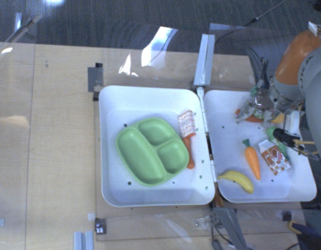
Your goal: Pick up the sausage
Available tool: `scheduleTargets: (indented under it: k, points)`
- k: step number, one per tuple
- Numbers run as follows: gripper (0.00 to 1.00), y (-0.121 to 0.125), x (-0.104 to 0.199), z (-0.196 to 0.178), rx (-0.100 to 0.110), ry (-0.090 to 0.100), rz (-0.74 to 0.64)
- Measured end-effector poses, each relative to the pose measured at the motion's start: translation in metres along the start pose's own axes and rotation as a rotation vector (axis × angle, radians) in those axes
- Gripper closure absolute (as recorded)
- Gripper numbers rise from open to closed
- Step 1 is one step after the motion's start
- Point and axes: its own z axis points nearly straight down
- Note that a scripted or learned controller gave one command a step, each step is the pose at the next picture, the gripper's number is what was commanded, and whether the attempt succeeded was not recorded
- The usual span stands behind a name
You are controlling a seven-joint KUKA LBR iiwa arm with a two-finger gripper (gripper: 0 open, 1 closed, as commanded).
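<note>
The gripper (252, 110) sits low over the far part of the right bin (226, 139), near its back wall. Jaw state: cannot tell, the metal parts blur together at this angle. A bit of orange-red shows just under the gripper; it is too small and hidden to name. Above the gripper, the grey arm (311, 82) with its orange band comes in from the right edge.

Right bin contents, working outward from the gripper: a dark green item (283, 136) just to the right, partly under the arm; a carrot (252, 160) with a green top lying near the middle of the bin, pointing toward the near edge; a printed packet (274, 157) just beside the carrot on its right; a banana (237, 179) at the near left corner, close to the bin wall.

Left bin (113, 181): a green three-part tray (151, 151) lies slantwise in the middle. The sausage (189, 149), reddish-orange, lies along the tray's right edge, touching or just beside it, close to the wall shared with the right bin. A small red and white packet (186, 123) lies at the sausage's far end, overlapping it. The sausage is well apart from the gripper.
</note>
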Motion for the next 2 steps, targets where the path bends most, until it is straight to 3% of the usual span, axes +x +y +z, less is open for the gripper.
scheduleTargets:
  k: [1, 2]
  points:
    - [1.00, -0.004, -0.013, -0.009, 0.006, -0.015, 0.006]
    - [1.00, -0.001, 0.041, -0.001, -0.034, -0.011, 0.329]
